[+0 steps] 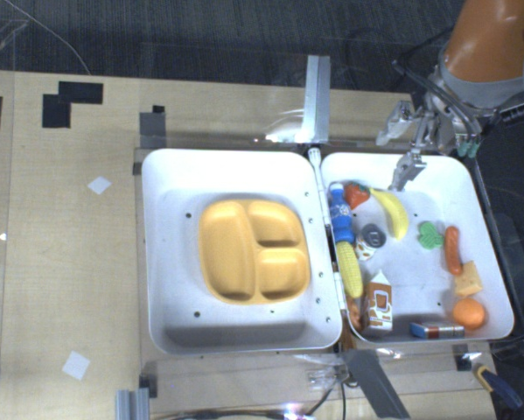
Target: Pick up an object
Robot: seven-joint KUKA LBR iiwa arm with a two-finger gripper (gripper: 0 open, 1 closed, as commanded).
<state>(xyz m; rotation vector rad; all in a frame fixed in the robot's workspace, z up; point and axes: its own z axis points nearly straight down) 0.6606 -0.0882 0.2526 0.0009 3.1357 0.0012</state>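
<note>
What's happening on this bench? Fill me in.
A grey arm with an orange band reaches in from the right. Its two-finger gripper hangs over the right white bin's far edge, just above a yellow banana, holding nothing. The left white bin holds a yellow divided tray.

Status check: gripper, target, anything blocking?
Gripper above the right bin's back edge, holding nothing. Banana nearest, just below it. Red pepper and blue bottle crowd the banana's left.
</note>
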